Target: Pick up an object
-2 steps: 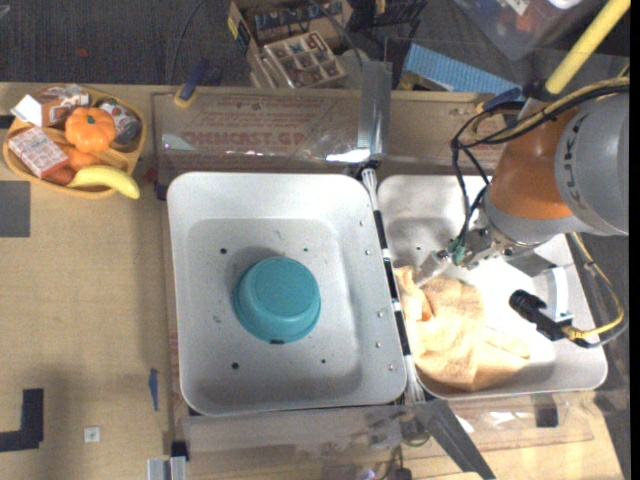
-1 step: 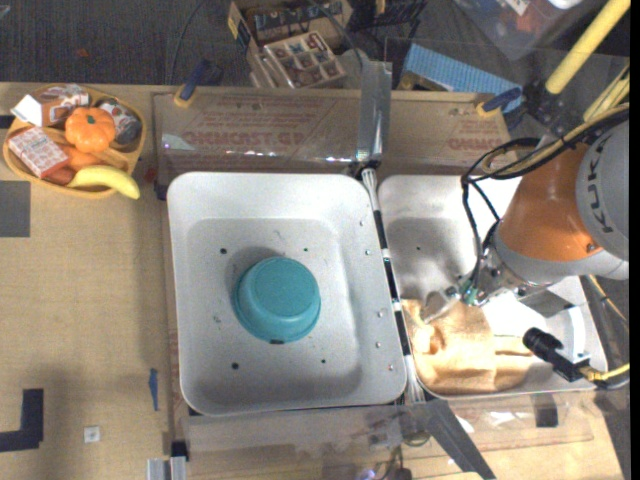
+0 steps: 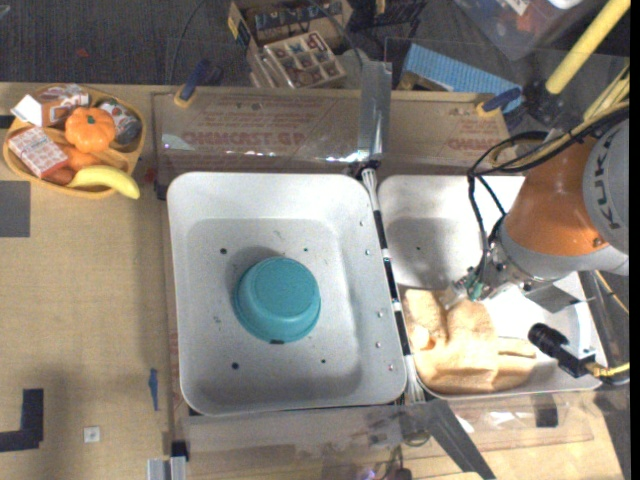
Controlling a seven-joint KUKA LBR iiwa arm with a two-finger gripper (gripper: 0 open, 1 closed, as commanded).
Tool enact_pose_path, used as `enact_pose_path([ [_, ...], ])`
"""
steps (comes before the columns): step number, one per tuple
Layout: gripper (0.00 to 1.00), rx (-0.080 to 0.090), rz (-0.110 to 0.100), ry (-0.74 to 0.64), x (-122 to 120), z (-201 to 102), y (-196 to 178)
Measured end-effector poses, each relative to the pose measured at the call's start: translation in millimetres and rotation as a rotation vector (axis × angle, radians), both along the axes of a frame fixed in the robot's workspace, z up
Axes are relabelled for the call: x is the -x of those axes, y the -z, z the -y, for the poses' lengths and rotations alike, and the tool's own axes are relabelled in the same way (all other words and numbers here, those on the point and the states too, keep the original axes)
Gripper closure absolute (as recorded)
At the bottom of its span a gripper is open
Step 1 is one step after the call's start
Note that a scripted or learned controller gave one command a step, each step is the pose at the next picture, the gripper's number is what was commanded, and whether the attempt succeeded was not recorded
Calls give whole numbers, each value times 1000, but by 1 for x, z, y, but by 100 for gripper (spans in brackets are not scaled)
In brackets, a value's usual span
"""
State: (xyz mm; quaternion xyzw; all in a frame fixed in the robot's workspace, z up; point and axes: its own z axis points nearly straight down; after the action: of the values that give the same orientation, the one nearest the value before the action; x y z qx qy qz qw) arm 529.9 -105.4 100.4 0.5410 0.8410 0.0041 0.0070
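A teal bowl [image 3: 278, 299] lies upside down in the middle of the left bin [image 3: 200, 208]. In the right bin [image 3: 420, 203], a pile of tan, bread-like objects [image 3: 460, 348] fills the near part. The arm reaches in from the right, its orange band [image 3: 550, 223] above the wrist. My gripper [image 3: 474, 290] points down at the top edge of the tan pile, touching or just above it. A small green piece shows at the gripper tip.
A yellow bowl of toy food [image 3: 70, 138], with a banana and an orange pumpkin, sits at the bench's far left. Cardboard walls [image 3: 270, 128] stand behind both bins. A black cable [image 3: 485, 203] loops over the right bin.
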Motion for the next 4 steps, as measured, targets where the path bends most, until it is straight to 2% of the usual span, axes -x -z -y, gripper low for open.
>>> enact_pose_path([
  [1, 100, 3, -11, -177, 1, 12, -48],
  [2, 0, 3, -11, -177, 1, 12, -48],
  [3, 0, 2, -6, -35, -35, -3, 11],
  [4, 0, 2, -6, -35, -35, -3, 11],
])
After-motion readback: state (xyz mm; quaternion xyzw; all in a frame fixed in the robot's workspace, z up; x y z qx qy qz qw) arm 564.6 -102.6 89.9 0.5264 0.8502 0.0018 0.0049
